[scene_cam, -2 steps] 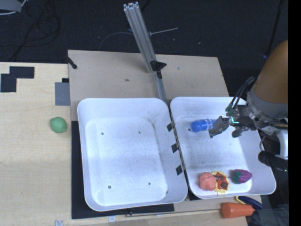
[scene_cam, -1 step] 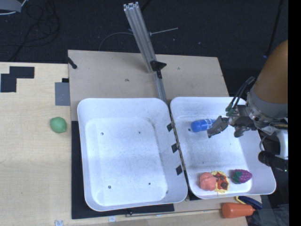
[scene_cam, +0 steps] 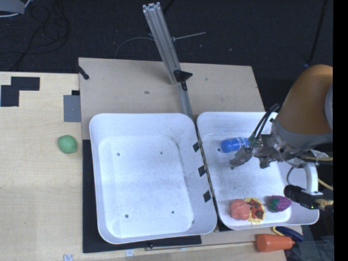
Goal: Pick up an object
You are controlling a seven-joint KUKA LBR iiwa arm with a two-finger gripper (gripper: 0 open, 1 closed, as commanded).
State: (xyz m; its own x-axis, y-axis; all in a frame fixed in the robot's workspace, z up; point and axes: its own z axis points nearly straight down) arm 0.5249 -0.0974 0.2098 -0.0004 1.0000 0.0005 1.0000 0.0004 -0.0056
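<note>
Pale wood table under a tan board, dark floor and loose cables beyond. Two shallow white bins side by side: left bin, right bin. End effector low over the right bin, fingers dark and blurred, open or closed impossible to tell. Just beside its tip, toward the left bin, a smooth blue rounded object. Nearer the camera from it: lumpy pink toy, yellow-red piece, knobbly purple toy. Far off across the left bin, a green ball on wood.
</note>
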